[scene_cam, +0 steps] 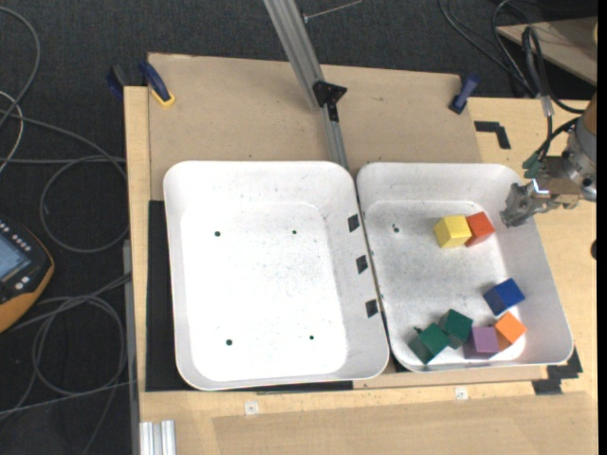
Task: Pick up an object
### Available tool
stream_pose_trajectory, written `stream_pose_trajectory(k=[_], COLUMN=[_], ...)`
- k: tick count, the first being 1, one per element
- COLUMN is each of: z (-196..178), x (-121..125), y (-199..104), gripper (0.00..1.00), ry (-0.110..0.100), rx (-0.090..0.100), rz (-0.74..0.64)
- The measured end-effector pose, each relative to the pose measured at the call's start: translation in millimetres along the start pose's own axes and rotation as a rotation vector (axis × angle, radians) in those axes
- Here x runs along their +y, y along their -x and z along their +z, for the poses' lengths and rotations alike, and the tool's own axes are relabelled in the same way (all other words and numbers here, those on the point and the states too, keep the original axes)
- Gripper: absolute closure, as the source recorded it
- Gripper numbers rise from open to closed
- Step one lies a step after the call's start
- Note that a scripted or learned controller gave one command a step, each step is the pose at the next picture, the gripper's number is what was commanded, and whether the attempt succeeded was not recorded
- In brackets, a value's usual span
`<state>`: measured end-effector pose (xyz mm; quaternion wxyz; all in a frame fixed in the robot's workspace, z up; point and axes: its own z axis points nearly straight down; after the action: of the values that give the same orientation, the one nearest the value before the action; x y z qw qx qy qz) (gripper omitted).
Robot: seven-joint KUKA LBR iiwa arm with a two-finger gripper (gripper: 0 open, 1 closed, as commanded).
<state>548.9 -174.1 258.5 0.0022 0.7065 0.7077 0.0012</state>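
My gripper (pixel 520 207) hangs at the right rim of the right bin (pixel 408 183), near its upper right corner, and from this slanted view I cannot tell how it is set; nothing shows in its grasp. The nearest things to me are a yellow block (pixel 452 231) and a red block (pixel 480 226), which touch each other on the bin floor just to the left of my gripper and slightly lower in the view. Farther down, near the bin's lower right corner, lie a blue block (pixel 504 295) and an orange block (pixel 510 328), with a purple block (pixel 485 339) just beside the orange one. Two green blocks (pixel 444 335) sit next to the purple one, toward the bin's lower edge. That cluster is well apart from my gripper. The left bin (pixel 180 183) stands beside the right one, across the divide between them.
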Motion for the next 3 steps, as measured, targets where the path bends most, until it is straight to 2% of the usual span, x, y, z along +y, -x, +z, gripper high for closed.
stream_pose_trajectory(k=[1, 2, 3], z=[-4, 9, 0], x=[-11, -18, -28], y=[-60, -116, -170], gripper=[1.0, 1.0, 1.0], ry=[-0.005, -0.007, -0.006], rx=[0.005, 0.004, 0.005], rz=[-0.005, -0.005, -0.006])
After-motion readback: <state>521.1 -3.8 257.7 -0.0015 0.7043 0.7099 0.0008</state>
